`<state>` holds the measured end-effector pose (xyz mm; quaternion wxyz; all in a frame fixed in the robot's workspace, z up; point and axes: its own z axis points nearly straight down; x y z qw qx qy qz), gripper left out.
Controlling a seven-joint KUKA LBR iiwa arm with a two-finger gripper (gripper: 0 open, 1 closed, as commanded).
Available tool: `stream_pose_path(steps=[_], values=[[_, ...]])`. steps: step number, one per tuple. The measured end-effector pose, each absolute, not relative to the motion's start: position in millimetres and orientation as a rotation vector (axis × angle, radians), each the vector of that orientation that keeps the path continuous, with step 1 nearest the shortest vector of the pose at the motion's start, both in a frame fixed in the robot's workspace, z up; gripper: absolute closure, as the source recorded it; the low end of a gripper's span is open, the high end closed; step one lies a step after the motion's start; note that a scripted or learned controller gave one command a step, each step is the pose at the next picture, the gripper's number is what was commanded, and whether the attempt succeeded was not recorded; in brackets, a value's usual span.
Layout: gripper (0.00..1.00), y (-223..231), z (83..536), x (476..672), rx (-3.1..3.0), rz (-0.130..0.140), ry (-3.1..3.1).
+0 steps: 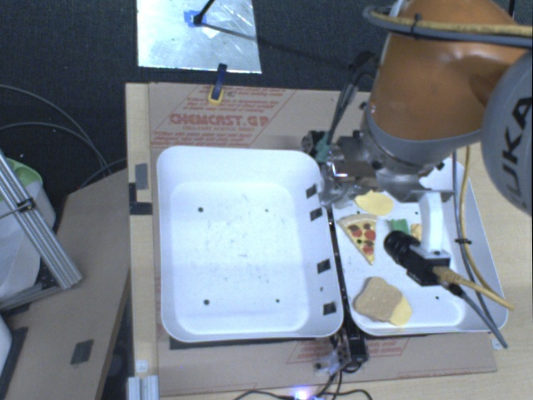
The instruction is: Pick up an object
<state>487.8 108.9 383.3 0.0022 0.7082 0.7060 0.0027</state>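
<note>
The arm fills the upper right of the frame, and its end effector (330,173) sits low over the top left corner of the right bin (437,311), close to the divide with the left bin (241,240). Whether it is released or clenched cannot be told; the wrist hides it.

The candidates all lie in the right bin, at lower right of the frame: a pizza slice (362,236) just below the end effector, a yellow piece (374,202) beside it, a green bit (400,225) to the right, and a bread slice (377,298) near the bottom rim.

The pizza slice looks the best pick, being nearest and lying apart from its neighbours. It is flat, so the approach should probably be straight down, centred, spanning its narrow width and well clear of the bin wall.
</note>
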Motion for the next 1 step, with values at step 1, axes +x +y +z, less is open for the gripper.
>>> stream_pose_path(steps=[1], values=[[1.00, 136.6, 378.7, 499.6, 2.215, 0.005, 2.226]])
